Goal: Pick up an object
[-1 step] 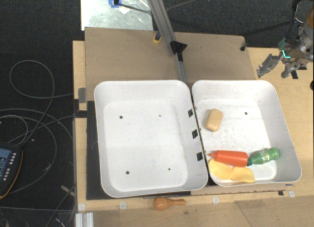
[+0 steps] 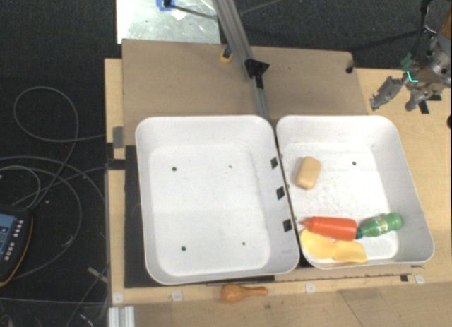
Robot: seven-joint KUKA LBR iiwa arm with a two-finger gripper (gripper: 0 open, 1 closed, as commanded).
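The right bin holds a tan rounded block near its left wall. Along its front edge lie an orange-red carrot-like piece, a green bottle-shaped piece and two yellow pieces. My gripper hangs above the bench beyond the right bin's far right corner, well clear of all the objects. Its fingers spread apart with nothing between them.
The left bin sits beside the right one. An orange pear-shaped toy lies on the bench in front of the left bin. A slanted metal pole crosses the back of the bench. Cables and a handheld pendant lie on the floor at left.
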